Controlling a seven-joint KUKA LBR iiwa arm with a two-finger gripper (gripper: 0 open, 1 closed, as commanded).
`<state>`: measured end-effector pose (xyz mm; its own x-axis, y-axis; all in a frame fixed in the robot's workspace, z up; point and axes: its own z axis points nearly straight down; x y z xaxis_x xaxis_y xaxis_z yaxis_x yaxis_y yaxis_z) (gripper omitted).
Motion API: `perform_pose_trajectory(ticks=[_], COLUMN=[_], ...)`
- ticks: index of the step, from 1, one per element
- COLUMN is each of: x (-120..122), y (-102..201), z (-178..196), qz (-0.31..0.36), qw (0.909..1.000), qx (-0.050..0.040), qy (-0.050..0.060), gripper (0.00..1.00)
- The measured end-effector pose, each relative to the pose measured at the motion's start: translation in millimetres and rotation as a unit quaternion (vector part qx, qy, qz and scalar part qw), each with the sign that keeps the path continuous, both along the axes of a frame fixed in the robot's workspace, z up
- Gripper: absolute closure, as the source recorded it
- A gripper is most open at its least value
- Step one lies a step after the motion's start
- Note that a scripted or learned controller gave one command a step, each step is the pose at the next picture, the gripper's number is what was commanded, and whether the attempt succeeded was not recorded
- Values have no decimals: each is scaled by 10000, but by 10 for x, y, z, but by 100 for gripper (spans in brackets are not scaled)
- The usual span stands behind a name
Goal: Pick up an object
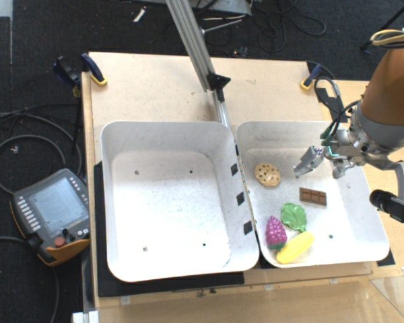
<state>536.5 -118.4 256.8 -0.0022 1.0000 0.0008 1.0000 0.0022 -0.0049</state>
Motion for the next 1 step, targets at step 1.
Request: perform_pose_trajectory(ticks=[1], x=[7], y=[-2], z=[23], qz=[-10], qw=[10000], qx=[-3], qy=[-22], gripper=[0])
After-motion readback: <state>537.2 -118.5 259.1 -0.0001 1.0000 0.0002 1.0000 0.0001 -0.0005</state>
